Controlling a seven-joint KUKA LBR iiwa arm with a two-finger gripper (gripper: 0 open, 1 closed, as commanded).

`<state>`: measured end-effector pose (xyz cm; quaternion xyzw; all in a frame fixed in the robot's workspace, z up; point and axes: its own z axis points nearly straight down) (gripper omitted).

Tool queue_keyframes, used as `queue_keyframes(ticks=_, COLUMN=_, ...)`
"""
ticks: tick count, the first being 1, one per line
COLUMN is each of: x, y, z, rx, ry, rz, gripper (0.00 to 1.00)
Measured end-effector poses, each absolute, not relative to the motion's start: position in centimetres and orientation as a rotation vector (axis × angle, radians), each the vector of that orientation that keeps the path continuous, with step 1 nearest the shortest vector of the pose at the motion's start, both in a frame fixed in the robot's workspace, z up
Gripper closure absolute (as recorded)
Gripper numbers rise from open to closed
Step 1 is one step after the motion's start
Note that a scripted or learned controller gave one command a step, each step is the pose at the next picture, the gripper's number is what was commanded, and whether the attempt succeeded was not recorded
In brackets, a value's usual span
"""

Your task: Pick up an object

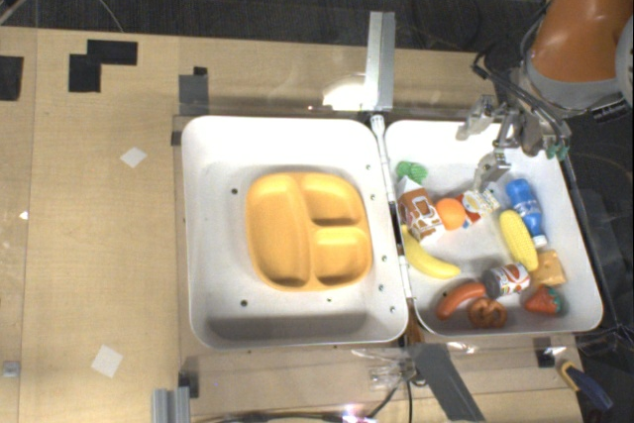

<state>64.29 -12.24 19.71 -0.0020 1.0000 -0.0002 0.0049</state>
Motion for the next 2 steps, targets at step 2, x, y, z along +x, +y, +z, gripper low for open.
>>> queue_keyframes(ticks=2, x=66.3, y=-18.8, z=10.4, rx=0.643, ry=3.065, rz=0.0, gripper=0.0)
